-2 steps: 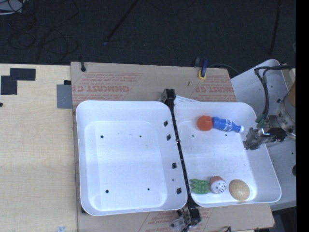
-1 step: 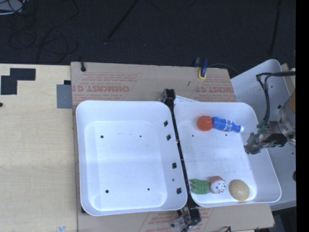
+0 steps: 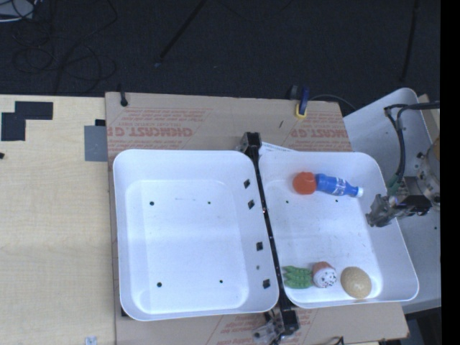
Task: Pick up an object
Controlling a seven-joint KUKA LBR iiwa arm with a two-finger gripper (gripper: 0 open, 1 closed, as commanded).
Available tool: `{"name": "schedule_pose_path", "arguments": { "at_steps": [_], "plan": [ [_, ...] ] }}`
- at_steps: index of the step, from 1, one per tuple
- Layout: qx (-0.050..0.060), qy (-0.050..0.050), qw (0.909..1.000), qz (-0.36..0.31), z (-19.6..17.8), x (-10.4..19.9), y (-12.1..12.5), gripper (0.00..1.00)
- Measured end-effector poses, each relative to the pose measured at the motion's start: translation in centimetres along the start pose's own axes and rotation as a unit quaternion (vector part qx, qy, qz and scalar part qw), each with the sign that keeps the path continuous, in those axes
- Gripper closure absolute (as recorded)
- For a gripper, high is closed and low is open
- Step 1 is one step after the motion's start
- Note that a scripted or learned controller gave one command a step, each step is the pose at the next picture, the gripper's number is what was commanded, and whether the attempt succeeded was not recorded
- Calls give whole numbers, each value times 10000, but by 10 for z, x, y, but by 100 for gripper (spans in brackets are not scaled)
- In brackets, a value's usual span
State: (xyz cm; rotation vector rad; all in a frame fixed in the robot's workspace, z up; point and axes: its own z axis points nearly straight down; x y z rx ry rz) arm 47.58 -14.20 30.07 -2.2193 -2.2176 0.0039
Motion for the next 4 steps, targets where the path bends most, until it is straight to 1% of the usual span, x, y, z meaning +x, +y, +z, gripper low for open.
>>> {"name": "schedule_pose_path", "arguments": {
  "at_steps": [1, 2, 3, 4],
  "plan": [
    [-2, -1, 10000, -1, 25, -1, 0, 100],
    [2, 1, 10000, -2, 14, -2, 0, 100],
    [9, 2, 10000, 0, 41, -7, -1, 100],
    [7, 3, 10000, 2, 30, -8, -1, 100]
  ]
}}
